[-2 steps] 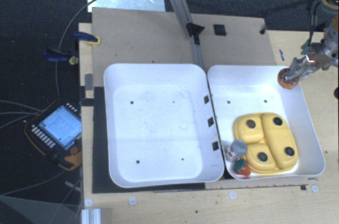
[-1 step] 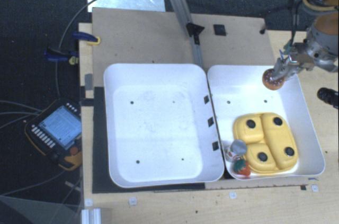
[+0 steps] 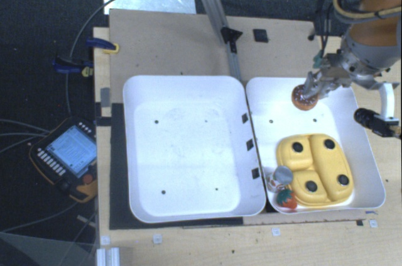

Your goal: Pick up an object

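Gripper (image 3: 309,93) sits on a small brown round object (image 3: 305,99) at the right bin's (image 3: 361,126) far edge; jaw state cannot be told. Yellow moulded piece (image 3: 316,169) and small clutter (image 3: 281,186) occupy the near edge

This looks like a robotics lab. A plywood bench (image 3: 188,44) carries two white bins (image 3: 182,145) on dark matting, clamps (image 3: 100,44) grip its far left edge, loose cables (image 3: 81,32) trail across dark carpet, and a teach pendant (image 3: 66,158) lies at left.
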### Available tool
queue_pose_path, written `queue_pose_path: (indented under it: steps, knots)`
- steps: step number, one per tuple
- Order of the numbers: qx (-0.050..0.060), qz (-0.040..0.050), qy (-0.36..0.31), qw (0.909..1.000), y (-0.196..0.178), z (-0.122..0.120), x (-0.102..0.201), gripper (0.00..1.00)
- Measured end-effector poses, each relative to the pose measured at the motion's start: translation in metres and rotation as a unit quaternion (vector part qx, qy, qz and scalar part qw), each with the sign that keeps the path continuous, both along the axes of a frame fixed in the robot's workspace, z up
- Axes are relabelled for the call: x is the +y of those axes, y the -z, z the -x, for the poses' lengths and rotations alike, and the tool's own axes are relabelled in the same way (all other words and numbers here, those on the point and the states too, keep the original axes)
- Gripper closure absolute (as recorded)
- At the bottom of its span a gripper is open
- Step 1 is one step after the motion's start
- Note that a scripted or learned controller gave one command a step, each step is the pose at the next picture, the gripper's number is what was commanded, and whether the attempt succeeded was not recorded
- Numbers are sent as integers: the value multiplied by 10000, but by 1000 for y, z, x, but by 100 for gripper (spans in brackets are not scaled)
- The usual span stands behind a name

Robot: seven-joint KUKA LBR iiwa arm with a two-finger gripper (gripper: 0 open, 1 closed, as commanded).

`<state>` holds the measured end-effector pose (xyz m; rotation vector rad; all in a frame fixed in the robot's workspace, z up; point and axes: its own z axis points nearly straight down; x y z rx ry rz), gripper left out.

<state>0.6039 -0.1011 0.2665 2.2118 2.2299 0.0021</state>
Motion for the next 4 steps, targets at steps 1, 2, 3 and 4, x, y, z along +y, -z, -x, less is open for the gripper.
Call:
queue_pose_path:
  steps: [1, 2, 3, 4]
  knots:
    - [1, -4, -7, 10000, 0, 2, 53, 100]
    - [5, -4, -6, 10000, 20, 9, 108, 100]
    - [7, -4, -3, 10000, 19, 17, 159, 100]
    - [17, -5, -2, 10000, 44, 26, 205, 100]
